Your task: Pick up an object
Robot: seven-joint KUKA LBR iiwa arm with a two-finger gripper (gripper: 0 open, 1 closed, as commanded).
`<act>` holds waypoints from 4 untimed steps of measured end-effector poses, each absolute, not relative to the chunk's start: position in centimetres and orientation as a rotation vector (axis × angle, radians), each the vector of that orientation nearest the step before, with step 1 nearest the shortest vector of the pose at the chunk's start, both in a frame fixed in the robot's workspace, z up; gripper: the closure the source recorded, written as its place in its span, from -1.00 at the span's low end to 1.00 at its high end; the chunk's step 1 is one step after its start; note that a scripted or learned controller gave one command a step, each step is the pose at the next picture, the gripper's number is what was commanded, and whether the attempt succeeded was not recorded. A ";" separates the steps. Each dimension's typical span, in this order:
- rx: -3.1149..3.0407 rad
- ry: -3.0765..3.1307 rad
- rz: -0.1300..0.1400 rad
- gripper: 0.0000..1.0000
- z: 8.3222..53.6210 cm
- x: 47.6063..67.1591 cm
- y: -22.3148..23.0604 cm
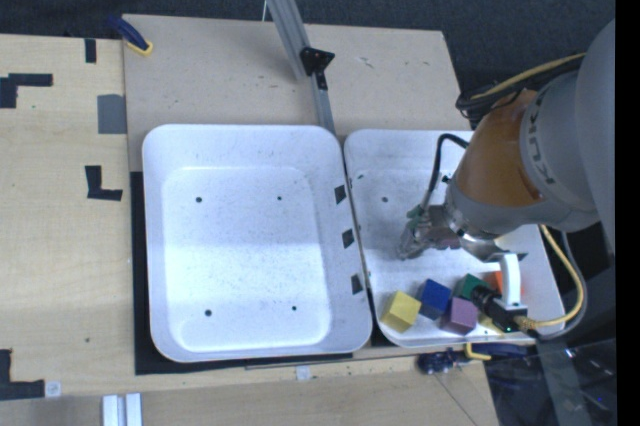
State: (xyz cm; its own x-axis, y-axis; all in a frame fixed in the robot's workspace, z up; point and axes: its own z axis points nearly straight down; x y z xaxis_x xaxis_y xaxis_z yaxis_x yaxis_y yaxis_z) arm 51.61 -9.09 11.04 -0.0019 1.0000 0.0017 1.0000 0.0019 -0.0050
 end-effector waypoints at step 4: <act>-2.213 -2.229 -0.001 1.00 21.8 52.6 -5.3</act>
